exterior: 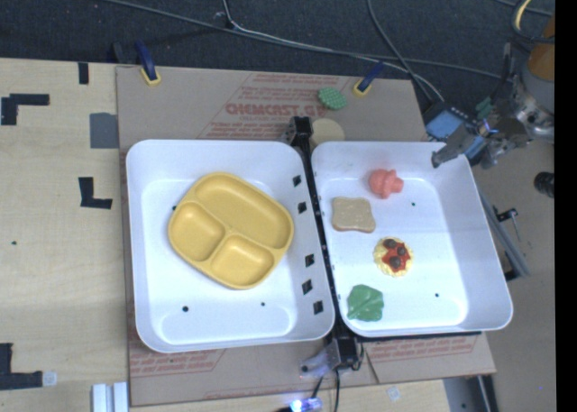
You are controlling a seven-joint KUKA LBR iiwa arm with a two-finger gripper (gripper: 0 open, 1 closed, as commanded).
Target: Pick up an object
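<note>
Gripper (448,156) hovers at right bin's (478,221) far-right corner, can't tell its state. Pink toy (385,182) sits nearby.

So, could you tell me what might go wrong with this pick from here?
1. The pink toy, bread slice, small pizza and green leaf are small and mostly flat, so the fingers may close on nothing.
2. The gripper sits by the right bin's rim; descending there could clip it.
</note>
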